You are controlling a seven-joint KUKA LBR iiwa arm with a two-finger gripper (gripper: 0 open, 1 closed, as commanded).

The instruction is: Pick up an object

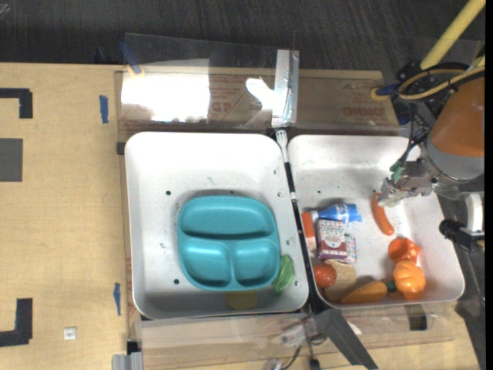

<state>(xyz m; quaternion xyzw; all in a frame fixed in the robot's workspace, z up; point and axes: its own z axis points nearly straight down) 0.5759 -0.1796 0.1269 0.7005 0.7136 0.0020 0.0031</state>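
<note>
Roughly, by item, clock directions taken from the middle of the right bin.

Arm: grey with an orange band, reaching in from 3 o'clock over the right bin.

Gripper: the gripper sits at about 2 o'clock, low over the bin floor; its tips are small and blurred, so how far apart they stand, and whether they hold anything, I cannot tell.

Nearest object: an orange-red carrot-like piece lies just beside and below the gripper, its long axis running from 12 towards 5 o'clock. Touching or a hair apart: cannot tell.

Handling of that piece: probably a light, stiff plastic toy with a smooth, rounded skin that may roll or slip. My judgement is to close across its narrow width near the middle, not along its length.

Other candidates: a small orange pumpkin and a red-orange round fruit at 4 to 5 o'clock; an orange carrot at 6; a printed snack pouch at 8 to 9, flat, crinkly and harder to pinch.

Left bin: the left bin holds a teal divided tray with a green piece at the tray's 4 o'clock corner.

Progress: nothing is visibly lifted; the grasp looks not yet made.
</note>
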